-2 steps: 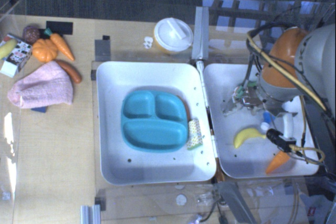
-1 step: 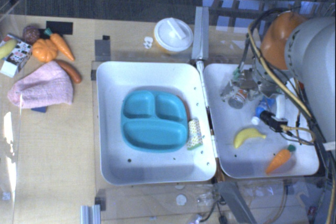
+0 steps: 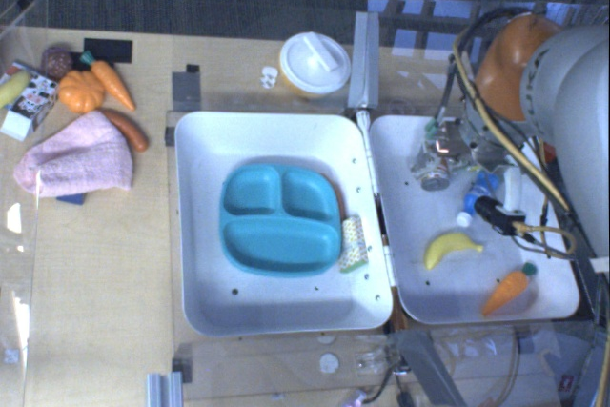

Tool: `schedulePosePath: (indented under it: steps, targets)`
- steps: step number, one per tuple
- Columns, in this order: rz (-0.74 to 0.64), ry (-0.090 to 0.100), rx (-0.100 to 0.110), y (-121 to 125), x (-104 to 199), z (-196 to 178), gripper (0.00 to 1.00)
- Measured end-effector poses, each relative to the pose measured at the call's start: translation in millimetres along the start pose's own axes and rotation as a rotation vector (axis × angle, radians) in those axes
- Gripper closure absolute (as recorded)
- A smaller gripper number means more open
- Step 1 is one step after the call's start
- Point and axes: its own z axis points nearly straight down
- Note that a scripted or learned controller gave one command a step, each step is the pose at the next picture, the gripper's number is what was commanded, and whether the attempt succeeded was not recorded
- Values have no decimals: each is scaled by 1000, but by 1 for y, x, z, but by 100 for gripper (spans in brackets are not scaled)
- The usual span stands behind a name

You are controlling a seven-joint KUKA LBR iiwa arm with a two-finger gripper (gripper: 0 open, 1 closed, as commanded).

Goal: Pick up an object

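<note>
Camera view looks down on the bench (image 3: pixel 95 300) with 2 white bins side by side. The left bin (image 3: pixel 200 291) has a blue divided plate (image 3: pixel 281 219) sitting in the middle, and a small patterned green-and-white thing (image 3: pixel 354 243) is right against the plate's right edge, near the bin wall.

The right bin (image 3: pixel 410 291) is where the action is. The gripper (image 3: pixel 438 157) sits low in the far part of that bin, over toward its left side, with cables looping around it. Honestly can't tell whether the jaws are apart or together, the whole end is a blurry metallic lump, and I don't see anything between them. A yellow banana (image 3: pixel 452 249) lies on the bin floor nearer to us than the gripper, clearly apart from it. A toy carrot (image 3: pixel 506 292) sits at the near right corner. A small blue and white item (image 3: pixel 481 191) lies just right of the gripper, partly under the cables.

Off on the far left of the bench there's a pink cloth (image 3: pixel 76 162), a little orange pumpkin (image 3: pixel 80 91), and another carrot (image 3: pixel 116 83). A white round lid (image 3: pixel 315 62) sits beyond the bins.
</note>
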Motion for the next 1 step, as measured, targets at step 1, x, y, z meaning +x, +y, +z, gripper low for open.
schedulePosePath:
  steps: [1]
  targets:
    - [-281,2,10,34,36,-86,100]
